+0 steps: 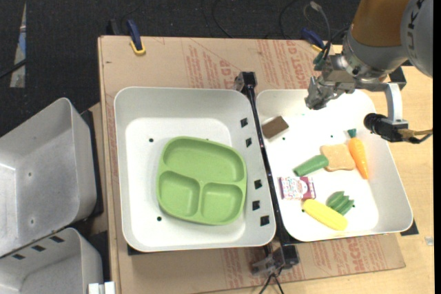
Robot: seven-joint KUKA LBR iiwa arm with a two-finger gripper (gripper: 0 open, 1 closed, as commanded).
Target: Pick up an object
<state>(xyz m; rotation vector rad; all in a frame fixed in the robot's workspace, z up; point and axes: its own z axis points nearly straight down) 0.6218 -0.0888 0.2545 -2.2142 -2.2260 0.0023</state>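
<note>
Lying in the right bin [396,206], carrot [358,156], toast slice [337,158], yellow piece [325,214] and brown block [275,126] are seen, gripper [315,101] poised above the far edge, jaws' spacing indeterminable, green plate [202,180] held by the left bin [138,107].

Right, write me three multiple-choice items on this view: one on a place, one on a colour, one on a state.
1. Where does the divided plate lie?
A. in the left bin
B. in the right bin
C. on the bench outside the bins

2. What colour is the toy carrot?
A. blue
B. orange
C. white

3. How does the gripper stand to the right bin?
A. over its far edge, apart from the toys
C. pressed on the yellow toy
B. resting on the plate

Answers: 1 A, the green plate sits in the left bin. 2 B, its body is orange with a green top. 3 A, it hangs near the bin's upper rim, with the brown block nearest.
</note>
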